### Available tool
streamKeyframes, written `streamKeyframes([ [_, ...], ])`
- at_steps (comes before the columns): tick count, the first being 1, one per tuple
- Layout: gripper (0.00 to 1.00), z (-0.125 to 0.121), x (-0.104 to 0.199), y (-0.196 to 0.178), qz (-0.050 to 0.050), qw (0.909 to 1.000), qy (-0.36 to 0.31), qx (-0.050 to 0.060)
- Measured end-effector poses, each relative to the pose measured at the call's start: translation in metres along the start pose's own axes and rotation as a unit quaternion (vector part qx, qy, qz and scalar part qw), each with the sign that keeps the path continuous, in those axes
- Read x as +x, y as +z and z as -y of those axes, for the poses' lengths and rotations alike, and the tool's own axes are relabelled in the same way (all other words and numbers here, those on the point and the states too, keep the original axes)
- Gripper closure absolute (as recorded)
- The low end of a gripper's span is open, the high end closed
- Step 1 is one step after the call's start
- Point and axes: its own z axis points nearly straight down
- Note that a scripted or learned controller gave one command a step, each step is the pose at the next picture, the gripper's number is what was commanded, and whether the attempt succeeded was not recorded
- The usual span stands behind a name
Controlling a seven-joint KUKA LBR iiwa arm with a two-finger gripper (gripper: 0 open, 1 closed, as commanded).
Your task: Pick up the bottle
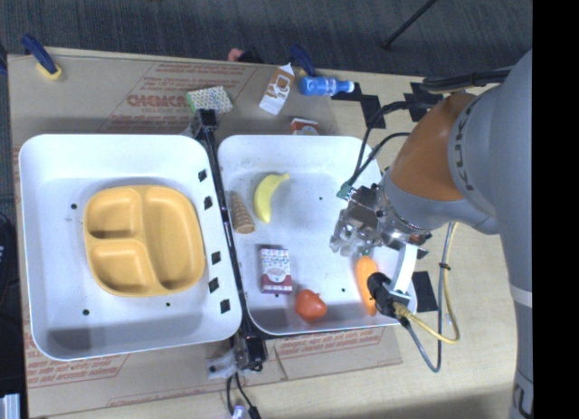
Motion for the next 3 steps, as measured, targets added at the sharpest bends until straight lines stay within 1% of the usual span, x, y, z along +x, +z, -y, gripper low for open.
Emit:
streamKeyframes([
  [1, 1.0, 0.006, -0.038, 0.004, -0.001, 0.9731, 0.23, -0.001],
  [2, 1.0, -0.005, -0.06, -0.018, 0.0, 0.9997, 0.025, -0.002],
  [3, 1.0, -0.001, -0.051, -0.072, 0.001, 0.9652, -0.262, -0.003],
])
